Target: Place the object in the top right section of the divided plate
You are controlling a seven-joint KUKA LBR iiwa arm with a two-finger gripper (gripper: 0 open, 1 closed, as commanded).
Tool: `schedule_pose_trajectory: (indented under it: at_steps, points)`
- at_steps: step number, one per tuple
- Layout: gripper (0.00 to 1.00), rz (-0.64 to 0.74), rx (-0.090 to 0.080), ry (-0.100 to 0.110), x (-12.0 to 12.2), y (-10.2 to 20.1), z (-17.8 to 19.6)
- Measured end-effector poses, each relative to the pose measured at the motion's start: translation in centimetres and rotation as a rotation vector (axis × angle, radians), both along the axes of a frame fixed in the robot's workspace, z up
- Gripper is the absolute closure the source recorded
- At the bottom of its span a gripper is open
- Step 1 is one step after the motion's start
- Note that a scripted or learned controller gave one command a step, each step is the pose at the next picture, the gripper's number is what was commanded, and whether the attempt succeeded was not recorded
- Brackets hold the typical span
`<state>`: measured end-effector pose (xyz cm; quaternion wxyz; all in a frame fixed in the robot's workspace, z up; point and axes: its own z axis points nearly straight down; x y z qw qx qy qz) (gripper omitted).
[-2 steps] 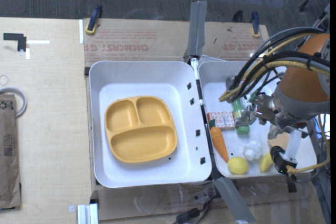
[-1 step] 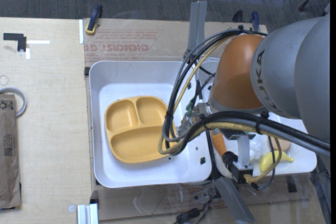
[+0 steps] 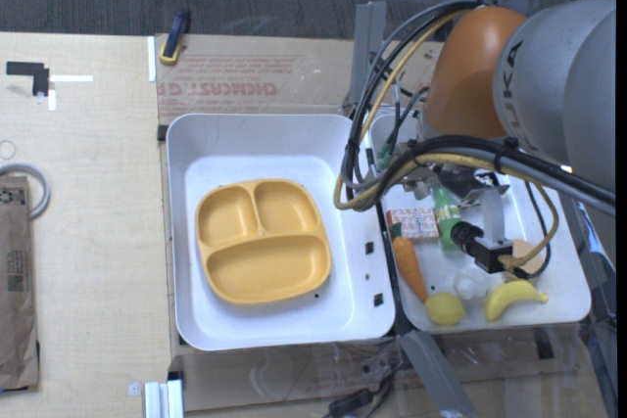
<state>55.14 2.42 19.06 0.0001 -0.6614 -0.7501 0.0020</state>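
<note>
My arm (image 3: 549,73), grey w/ an orange band, reaches in well right of the yellow three-section plastic plate (image 3: 263,240). The plate lies flat in the left shallow white bin (image 3: 186,210), two small sections on its far side, one big section on its near side. My pincer (image 3: 456,196) hangs low over the right shallow white bin (image 3: 573,294), right of the plate. Also right of the plate, nearest first: orange carrot (image 3: 409,267), yellow lemon (image 3: 445,308), yellow banana (image 3: 511,299). A green bottle-like item (image 3: 448,220) and a small red-and-white printed box (image 3: 416,224) sit level w/ the plate's middle. Beyond the plate's far side lies a brown cardboard sheet w/ red print (image 3: 245,78).
</note>
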Motion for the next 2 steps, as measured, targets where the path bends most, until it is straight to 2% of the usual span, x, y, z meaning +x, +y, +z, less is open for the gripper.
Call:
schedule_pose_trajectory:
  at_steps: [1, 2]
  points:
    - [0.0, 0.189, 0.001, 0.001, -2.4, 9.5, -4.0]
    - [0.0, 0.545, 0.002, -0.001, 0.1, 7.9, -8.6]
